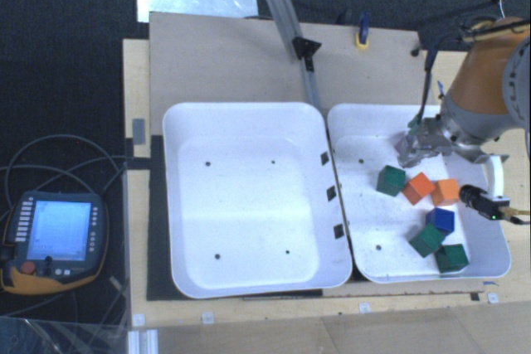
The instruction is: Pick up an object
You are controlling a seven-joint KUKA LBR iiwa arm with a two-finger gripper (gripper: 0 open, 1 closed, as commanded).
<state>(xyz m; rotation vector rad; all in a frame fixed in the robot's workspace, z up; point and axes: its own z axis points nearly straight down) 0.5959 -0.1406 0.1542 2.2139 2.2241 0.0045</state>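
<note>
Nothing lifted yet — gripper [419, 143] low in right bin [365, 122], near far wall; fingers' state unclear, probably empty. Blocks [419, 187] untouched.

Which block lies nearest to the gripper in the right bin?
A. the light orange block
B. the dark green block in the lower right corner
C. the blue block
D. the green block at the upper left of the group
D: the green block lies just below the gripper, while the other blocks sit farther down the right bin.
</note>
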